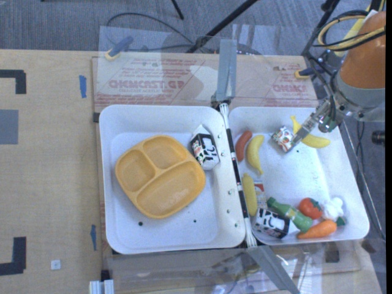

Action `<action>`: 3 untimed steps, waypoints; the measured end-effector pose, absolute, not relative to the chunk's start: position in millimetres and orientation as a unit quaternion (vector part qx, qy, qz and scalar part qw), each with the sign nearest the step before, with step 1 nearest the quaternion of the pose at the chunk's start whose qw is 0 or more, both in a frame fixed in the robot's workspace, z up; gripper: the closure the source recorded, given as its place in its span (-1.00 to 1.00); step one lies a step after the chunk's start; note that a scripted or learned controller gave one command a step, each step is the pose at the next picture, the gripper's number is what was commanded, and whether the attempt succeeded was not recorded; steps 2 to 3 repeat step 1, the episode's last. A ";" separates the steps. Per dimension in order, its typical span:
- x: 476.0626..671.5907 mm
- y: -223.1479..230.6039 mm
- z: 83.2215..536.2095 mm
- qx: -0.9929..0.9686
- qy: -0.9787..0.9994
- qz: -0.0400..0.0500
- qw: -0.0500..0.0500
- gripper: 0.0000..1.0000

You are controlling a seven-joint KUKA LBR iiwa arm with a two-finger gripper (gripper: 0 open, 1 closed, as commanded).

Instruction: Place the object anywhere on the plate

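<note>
- Camera view: end effector [293,138] low in the right bin [349,182], fingertips at a small red-and-white can [282,138]; can looks pinched between them, sitting near the bin's upper middle.
- Yellow plate [160,175] in the left bin [122,225], well apart from the can.
- Black-and-white carton [204,149] just beside the plate's upper right edge.
- Bananas [255,154], carrot [316,229], green bottle [289,213] in the right bin.

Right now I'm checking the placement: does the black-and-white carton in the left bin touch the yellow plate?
Cannot tell. In the camera view the carton sits right at the yellow plate's upper-right rim, with no plain gap or contact.
</note>
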State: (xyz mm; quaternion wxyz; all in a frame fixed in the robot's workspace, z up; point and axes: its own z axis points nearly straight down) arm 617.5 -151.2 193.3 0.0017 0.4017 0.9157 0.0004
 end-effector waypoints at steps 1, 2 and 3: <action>595.3 -201.1 272.5 0.459 0.888 0.000 0.003 1.00; 595.3 -201.1 272.5 0.459 0.888 0.000 0.003 1.00; 595.3 -201.1 272.5 0.459 0.888 0.000 0.003 1.00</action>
